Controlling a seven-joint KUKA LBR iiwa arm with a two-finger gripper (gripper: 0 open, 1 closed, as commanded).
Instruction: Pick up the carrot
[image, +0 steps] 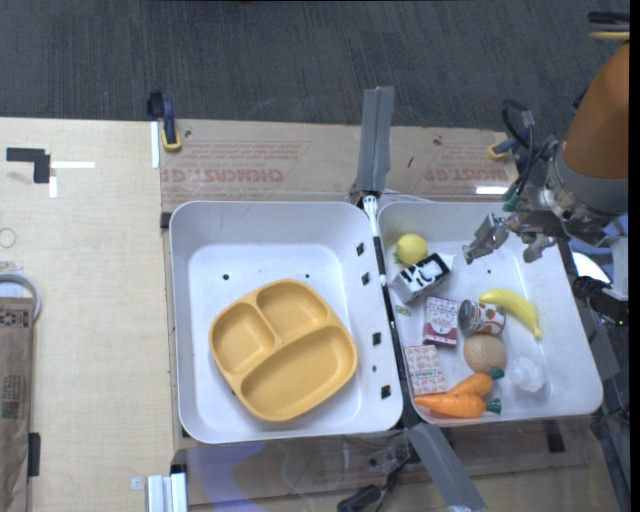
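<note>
Two white bins on bench. Carrot (457, 398) at right bin's (585, 400) 6 o'clock edge, beside potato (485, 353). Gripper (507, 240) hovers at 1 o'clock, jaws apart, holding nothing.

The gripper (507, 240) hangs over the right bin (590, 400), fingers spread with nothing between them. The carrot (462, 396) lies well below the jaws in the picture (by the bin's near rim), touching a brown ball (484, 353). A banana (513, 308) lies nearer the jaws.
</note>
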